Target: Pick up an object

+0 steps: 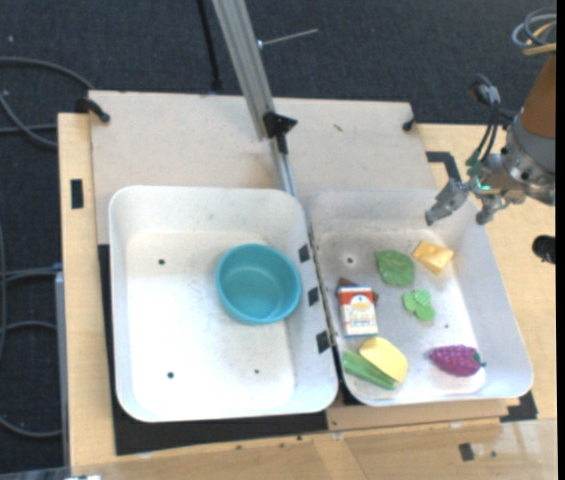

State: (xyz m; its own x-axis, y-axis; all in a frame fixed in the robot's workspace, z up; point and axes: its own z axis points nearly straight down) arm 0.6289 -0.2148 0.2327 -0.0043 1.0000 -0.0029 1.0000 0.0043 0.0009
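A: What sits on the worktop [192, 138], biggest first?

B: Two white bins. The left bin [162, 388] holds a teal bowl [258, 284] near its right side. The right bin [492, 298] holds all the small things.

A: And the arm?

B: The gripper [465, 207] hovers over the right bin's far right corner. Its fingers [444, 205] are spread apart with nothing between them.

A: What lies in that bin?

B: A yellow corn cob [382, 359] with green husk at the near left, a small red and white carton [358, 309] just beyond it, purple grapes [455, 360] at the near right, a green leaf [395, 267] in the middle, a yellow block [433, 257] just right of the leaf and nearest the fingers, and a small green piece [420, 304].
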